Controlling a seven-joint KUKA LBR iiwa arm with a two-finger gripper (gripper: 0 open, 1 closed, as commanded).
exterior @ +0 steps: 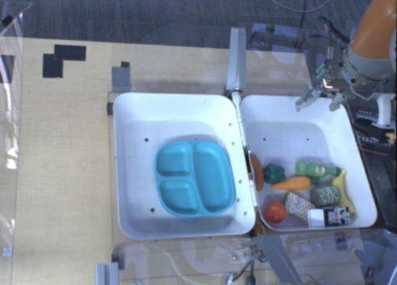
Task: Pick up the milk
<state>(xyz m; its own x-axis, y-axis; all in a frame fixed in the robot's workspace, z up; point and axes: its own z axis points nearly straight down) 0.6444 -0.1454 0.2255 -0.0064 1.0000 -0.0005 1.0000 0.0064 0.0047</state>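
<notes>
Now: claw (322, 98) spread, holding nothing, over right bin's (291, 130) far edge.
Next: reach milk (330, 217) in near right corner.

Two bins (124, 153), one tray (195, 178)

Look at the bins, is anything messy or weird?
A bit messy: the toy food lies jumbled in one corner of the right bin, and the milk lies on its side at the near wall. The blue tray in the left bin sits neatly.
</notes>
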